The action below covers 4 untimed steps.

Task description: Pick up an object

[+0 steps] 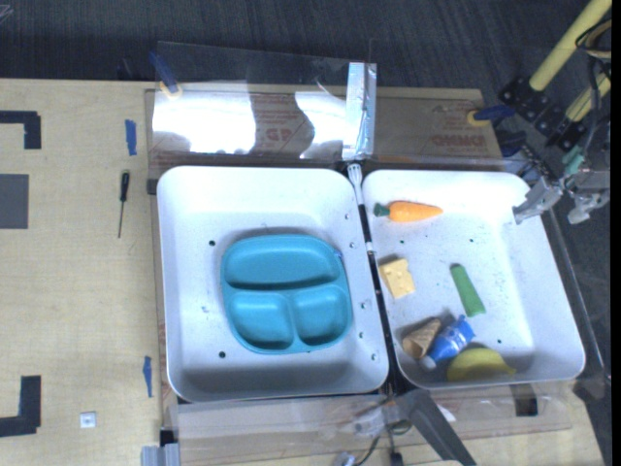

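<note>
Parked at the right bin's [568, 289] far right corner, well apart from every object; gripper [543, 200] too small and blurred to say whether open or closed. Nothing held. Best next: descend straight over an isolated piece rather than the crowded near corner. Carrot [411, 212] near the far wall and green stick [467, 290] at mid-bin both lying clear, with room on either side for a clean close across the narrow width. Cheese wedge [397, 277] also free, just beside the divider. Tally in the right bin: one carrot, one cheese wedge, one green stick, one brown piece [420, 338], one blue bottle [450, 341], one yellow fruit [477, 362]. Left bin [184, 260]: one blue divided tray [284, 291].
</note>
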Motion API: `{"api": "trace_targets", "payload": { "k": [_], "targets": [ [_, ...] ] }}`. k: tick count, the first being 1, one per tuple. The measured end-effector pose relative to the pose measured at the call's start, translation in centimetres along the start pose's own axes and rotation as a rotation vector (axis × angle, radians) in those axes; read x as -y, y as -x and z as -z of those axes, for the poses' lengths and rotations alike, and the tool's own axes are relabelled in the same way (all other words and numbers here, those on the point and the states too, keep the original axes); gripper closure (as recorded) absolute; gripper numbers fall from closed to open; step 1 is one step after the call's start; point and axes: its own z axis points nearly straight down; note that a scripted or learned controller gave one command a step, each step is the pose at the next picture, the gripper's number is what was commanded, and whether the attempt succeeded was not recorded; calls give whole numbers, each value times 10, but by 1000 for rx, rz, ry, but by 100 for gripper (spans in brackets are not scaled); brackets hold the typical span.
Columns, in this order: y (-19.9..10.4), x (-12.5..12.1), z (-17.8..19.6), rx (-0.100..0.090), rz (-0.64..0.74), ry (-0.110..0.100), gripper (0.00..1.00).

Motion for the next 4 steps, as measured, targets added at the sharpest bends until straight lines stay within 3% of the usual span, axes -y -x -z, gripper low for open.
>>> {"api": "trace_targets", "payload": {
  "k": [1,2,3,4],
  "targets": [
    [-9,55,9,-1,-126,-1,0],
    [-60,66,-93,-1,-279,-6,0],
    [-61,39,-185,-2,23,-4,0],
    [-61,37,-174,-1,22,1,100]
  ]
}}
